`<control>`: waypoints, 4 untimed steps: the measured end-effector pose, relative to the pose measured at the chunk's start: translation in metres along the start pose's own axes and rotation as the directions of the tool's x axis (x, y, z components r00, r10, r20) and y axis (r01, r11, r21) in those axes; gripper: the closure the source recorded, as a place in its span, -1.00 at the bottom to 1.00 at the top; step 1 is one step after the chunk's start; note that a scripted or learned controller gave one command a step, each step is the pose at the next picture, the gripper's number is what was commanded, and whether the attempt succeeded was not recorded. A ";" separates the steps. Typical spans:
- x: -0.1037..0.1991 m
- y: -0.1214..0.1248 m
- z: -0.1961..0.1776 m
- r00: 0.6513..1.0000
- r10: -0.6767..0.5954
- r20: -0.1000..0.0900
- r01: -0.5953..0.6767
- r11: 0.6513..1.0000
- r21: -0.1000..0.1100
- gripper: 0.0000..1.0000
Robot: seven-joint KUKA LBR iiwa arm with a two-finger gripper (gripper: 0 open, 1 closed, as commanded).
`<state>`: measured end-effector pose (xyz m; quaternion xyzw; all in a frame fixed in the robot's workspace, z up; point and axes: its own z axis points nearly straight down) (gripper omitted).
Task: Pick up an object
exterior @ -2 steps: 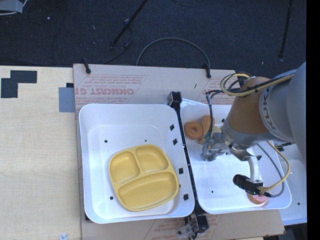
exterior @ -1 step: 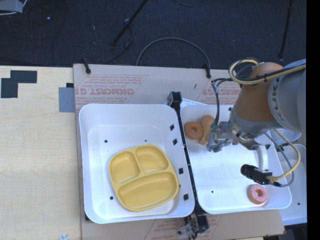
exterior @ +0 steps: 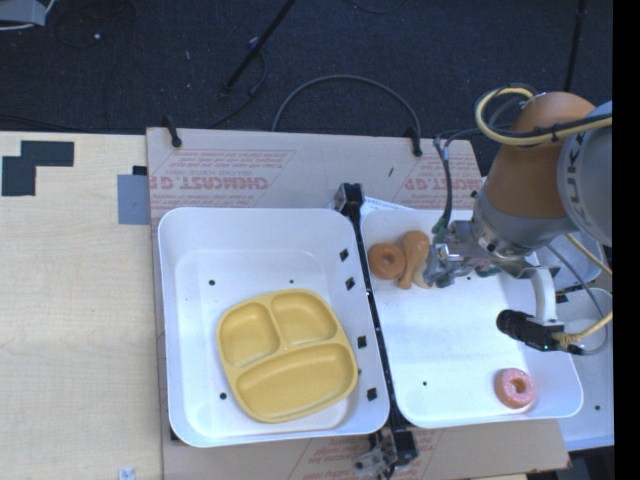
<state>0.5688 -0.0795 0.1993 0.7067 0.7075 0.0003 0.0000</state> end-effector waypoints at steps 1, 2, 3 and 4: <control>-0.003 -0.001 -0.062 1.000 0.000 0.001 0.000 1.000 -0.002 1.00; 0.043 -0.003 -0.044 1.000 -0.003 -0.001 0.003 1.000 0.006 1.00; 0.098 0.006 -0.045 1.000 -0.004 -0.001 0.004 1.000 0.005 1.00; 0.150 0.001 -0.047 1.000 -0.004 -0.001 0.004 1.000 0.006 1.00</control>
